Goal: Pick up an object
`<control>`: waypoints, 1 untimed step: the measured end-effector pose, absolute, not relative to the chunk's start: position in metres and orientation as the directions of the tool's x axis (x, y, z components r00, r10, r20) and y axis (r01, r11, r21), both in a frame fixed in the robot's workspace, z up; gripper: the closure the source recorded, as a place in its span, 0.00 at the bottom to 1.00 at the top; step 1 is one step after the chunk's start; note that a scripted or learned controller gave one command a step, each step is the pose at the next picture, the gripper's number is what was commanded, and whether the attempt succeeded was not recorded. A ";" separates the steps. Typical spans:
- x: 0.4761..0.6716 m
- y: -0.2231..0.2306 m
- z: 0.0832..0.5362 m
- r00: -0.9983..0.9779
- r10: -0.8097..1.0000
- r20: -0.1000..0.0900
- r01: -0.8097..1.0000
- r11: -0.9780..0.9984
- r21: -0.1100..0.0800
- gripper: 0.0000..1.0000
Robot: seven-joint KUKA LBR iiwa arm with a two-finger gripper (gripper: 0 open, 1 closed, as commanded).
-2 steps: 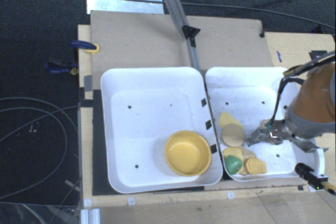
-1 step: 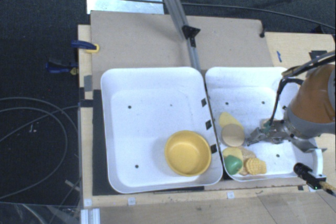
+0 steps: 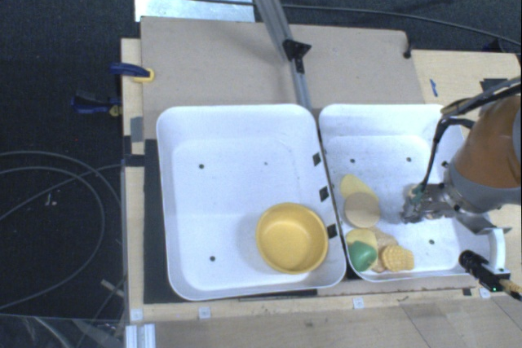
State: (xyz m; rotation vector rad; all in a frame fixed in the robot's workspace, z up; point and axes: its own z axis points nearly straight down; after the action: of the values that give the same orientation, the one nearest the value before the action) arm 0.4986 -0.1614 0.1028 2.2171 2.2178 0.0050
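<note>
My hand (image 3: 414, 206) is low in the right bin (image 3: 383, 126), near its right side; I cannot tell how it is set. Left of it, apart, lies a tan cup (image 3: 360, 203) on its side. Nearer the front wall sit a green piece (image 3: 361, 255) and a yellow corn cob (image 3: 397, 258).

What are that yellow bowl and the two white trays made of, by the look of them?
The yellow bowl looks like plastic: one even colour, smooth, with a dull sheen and a rounded, moulded rim. The left white bin and right white bin also look like moulded plastic, matte white with soft rounded corners and small dark spots across their floors. From the pictures alone this is a guess.
</note>
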 end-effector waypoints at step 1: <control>0.499 -0.156 0.165 -0.005 1.000 -0.002 1.000 0.005 0.006 1.00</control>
State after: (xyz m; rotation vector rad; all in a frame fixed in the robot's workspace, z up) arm 0.4993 -0.1560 0.1649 2.2117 2.2232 0.0048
